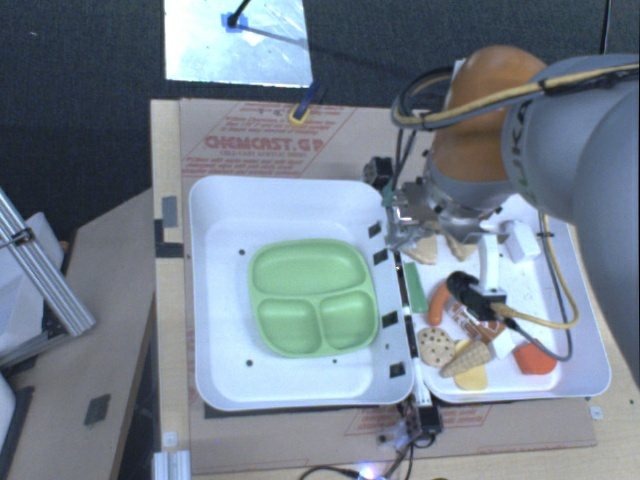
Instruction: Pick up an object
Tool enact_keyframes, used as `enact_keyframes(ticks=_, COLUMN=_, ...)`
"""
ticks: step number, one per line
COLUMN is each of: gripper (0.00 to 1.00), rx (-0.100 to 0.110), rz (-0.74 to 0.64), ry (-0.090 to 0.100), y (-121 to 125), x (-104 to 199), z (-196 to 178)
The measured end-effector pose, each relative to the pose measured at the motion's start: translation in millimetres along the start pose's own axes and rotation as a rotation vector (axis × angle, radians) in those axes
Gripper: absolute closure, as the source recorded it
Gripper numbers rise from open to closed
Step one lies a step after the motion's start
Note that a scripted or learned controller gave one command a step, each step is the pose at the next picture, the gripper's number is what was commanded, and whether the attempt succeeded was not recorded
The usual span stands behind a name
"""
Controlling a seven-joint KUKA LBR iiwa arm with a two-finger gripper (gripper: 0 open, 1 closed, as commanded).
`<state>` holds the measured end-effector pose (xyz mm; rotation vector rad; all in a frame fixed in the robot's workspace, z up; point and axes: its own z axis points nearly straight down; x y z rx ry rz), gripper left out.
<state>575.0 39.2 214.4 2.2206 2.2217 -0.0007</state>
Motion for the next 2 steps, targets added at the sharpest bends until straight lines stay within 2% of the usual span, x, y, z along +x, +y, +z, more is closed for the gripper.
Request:
enact_keyframes(ticks=1, gripper=1.00, rx=-0.002, rz=0.000, ry=0.001, y=3.9, x=-12.7, z=-10.5)
enact_keyframes(ticks=2, gripper=1.00, rx=-0.001, rz=-0.003, ry=0.001, y=2.2, x=-10.3, z=-15.8)
